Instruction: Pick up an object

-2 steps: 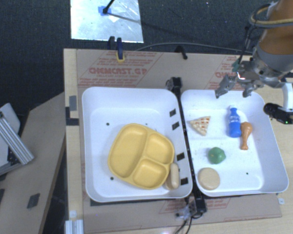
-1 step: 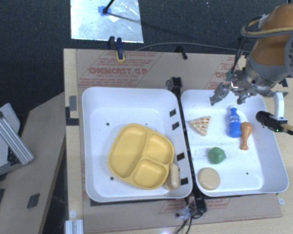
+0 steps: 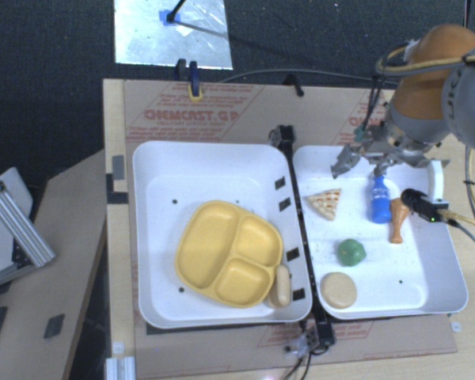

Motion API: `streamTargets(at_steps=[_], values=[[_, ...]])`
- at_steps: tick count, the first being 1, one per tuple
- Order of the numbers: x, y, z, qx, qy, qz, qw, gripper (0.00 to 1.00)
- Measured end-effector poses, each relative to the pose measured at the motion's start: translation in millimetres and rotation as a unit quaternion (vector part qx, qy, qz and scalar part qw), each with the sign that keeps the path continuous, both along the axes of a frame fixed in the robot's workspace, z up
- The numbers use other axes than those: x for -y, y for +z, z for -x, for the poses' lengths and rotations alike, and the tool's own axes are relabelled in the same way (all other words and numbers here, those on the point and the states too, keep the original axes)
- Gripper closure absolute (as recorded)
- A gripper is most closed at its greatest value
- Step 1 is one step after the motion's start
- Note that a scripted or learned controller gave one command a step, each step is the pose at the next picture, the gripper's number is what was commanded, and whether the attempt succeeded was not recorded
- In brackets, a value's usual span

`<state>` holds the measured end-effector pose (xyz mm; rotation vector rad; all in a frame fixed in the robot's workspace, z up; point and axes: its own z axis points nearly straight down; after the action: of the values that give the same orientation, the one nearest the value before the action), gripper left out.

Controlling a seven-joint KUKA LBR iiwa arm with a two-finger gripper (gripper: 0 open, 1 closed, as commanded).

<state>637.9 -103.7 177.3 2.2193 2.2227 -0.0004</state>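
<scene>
My gripper (image 3: 362, 165) hangs over the back of the right bin (image 3: 443, 291), its fingers spread open with nothing between them. Just in front of it, slightly to the right, lies a blue bottle (image 3: 379, 199). An orange-brown drumstick (image 3: 397, 219) lies next to the bottle on its right. A pizza slice (image 3: 324, 204) rests to the front left of the gripper. Nearer the front of the same bin sit a green ball (image 3: 351, 252) and a round tan bun (image 3: 339, 290).
The left bin (image 3: 166, 172) holds a yellow divided plate (image 3: 228, 253), with a small beige roll (image 3: 281, 285) at the plate's right edge. A black divider strip (image 3: 294, 212) runs between the bins. A cable (image 3: 459, 222) trails over the right bin's right side.
</scene>
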Motion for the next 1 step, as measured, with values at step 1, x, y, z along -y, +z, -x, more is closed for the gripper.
streamTargets(at_steps=[1], values=[[-6.0, -44.3, -3.9, -0.001, 0.001, -0.0004, 1.0, 0.0]])
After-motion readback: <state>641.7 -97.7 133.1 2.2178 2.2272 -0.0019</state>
